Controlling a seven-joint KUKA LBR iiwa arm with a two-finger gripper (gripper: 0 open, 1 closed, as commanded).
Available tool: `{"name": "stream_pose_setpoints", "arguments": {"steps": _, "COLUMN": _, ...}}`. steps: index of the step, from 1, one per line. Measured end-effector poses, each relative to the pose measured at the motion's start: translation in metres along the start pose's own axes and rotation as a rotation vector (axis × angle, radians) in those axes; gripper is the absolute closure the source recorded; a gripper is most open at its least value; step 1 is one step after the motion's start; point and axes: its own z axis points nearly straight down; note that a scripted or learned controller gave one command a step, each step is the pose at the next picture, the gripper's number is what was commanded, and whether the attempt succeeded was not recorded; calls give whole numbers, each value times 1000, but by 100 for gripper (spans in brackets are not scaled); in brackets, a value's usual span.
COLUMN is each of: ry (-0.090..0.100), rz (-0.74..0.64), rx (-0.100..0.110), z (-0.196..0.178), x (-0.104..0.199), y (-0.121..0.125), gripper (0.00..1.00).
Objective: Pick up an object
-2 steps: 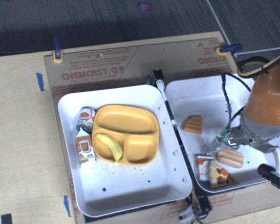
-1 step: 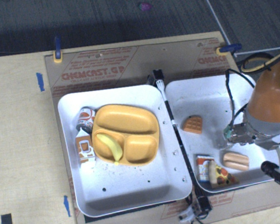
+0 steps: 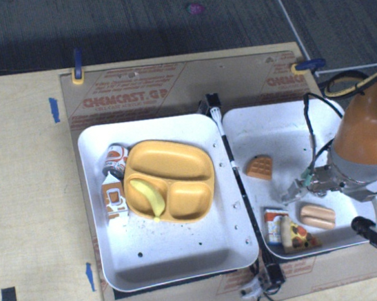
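My gripper (image 3: 303, 186) hangs low over the middle of the right bin (image 3: 279, 123), below the arm's orange band (image 3: 369, 133). Just in front of it lies a tan hot-dog-shaped toy (image 3: 317, 216). A brown waffle-like piece (image 3: 259, 167) lies to the gripper's left, near the bin's left wall. A small colourful carton (image 3: 284, 229) lies in the front left of the same bin. Nothing shows held in the gripper.
The left bin (image 3: 182, 255) holds a yellow divided plate (image 3: 175, 176) with a banana-like piece (image 3: 150, 196) in one compartment, plus a can (image 3: 114, 161) and a small orange-and-white box (image 3: 114, 198) along its left wall. A black cable (image 3: 314, 128) loops over the right bin.
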Motion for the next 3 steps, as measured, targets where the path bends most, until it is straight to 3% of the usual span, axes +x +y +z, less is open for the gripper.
{"name": "stream_pose_setpoints", "arguments": {"steps": 1, "ry": 5, "rz": 0, "rx": 9, "z": 11, "x": 23, "y": -10, "gripper": 0}}
{"name": "stream_pose_setpoints", "arguments": {"steps": 2, "ry": -3, "rz": 4, "rx": -1, "z": -1, "x": 20, "y": -7, "gripper": 100}}
{"name": "stream_pose_setpoints", "arguments": {"steps": 3, "ry": -3, "rz": 4, "rx": -1, "z": -1, "x": 20, "y": -7, "gripper": 0}}
